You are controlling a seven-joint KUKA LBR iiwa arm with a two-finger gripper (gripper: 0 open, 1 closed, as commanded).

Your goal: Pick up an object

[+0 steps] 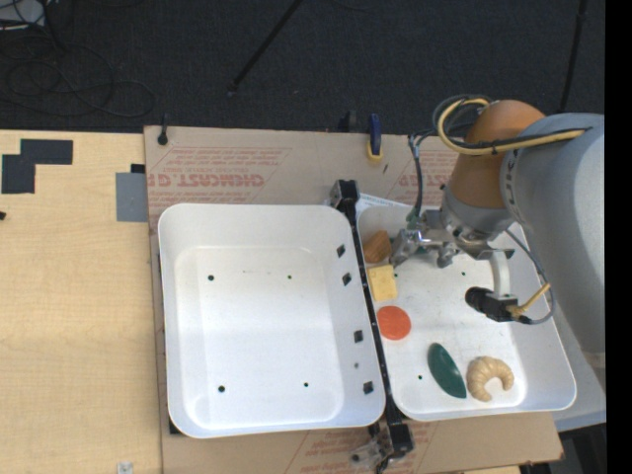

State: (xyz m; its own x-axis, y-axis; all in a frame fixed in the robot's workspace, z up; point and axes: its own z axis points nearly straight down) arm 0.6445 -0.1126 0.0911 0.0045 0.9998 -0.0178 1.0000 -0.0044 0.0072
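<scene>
cardboard-topped bench (247, 161), two white bins side by side. gripper (410, 245) low in right bin (553, 383), grip state impossible to tell (too blurred). brown object (376, 246) just beside; yellow block (382, 284), orange disc (394, 323), green piece (446, 370), croissant (490, 375) farther off.
</scene>
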